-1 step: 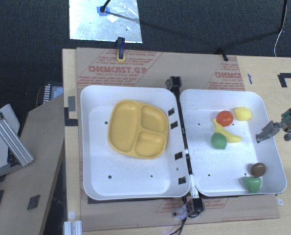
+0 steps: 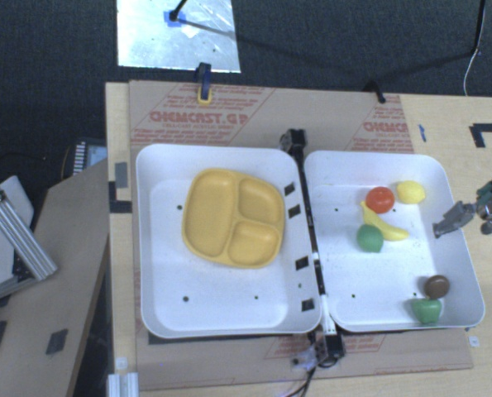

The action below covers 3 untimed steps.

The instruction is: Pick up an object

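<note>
Where the arm reaches in: grey two-finger hand (image 2: pixel 449 220) over the right white bin's (image 2: pixel 345 176) edge.
Hand state: cannot tell.
Nearest object: round yellow lemon-like toy (image 2: pixel 410 192), just beside it.

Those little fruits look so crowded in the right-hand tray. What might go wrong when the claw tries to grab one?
The red ball, banana and green ball touch, so grabbing one may knock the others. The brown piece and green piece sit against the right bin's corner wall, leaving the gripper little room.
</note>
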Available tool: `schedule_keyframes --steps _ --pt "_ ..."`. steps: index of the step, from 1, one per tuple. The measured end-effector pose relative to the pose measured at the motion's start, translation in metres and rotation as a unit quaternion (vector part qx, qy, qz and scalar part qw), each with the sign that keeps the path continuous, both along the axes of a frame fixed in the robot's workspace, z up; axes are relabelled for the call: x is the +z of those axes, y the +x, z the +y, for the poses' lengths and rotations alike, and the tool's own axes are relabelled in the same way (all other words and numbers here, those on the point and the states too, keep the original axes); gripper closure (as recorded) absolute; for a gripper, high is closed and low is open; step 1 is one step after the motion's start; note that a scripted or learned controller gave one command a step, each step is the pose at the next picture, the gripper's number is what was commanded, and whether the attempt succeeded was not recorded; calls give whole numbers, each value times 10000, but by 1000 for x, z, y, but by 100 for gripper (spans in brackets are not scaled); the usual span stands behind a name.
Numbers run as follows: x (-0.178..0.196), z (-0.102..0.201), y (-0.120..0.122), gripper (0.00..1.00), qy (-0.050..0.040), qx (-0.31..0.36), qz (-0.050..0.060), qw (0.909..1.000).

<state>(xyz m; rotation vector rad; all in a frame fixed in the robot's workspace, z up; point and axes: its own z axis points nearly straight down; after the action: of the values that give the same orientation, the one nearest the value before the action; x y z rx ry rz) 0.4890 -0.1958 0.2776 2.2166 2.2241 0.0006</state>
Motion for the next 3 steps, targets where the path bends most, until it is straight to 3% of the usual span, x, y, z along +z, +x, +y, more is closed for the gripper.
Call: schedule_keyframes --steps 3 --pt "-142 1 9 0 11 -16 20 10000"
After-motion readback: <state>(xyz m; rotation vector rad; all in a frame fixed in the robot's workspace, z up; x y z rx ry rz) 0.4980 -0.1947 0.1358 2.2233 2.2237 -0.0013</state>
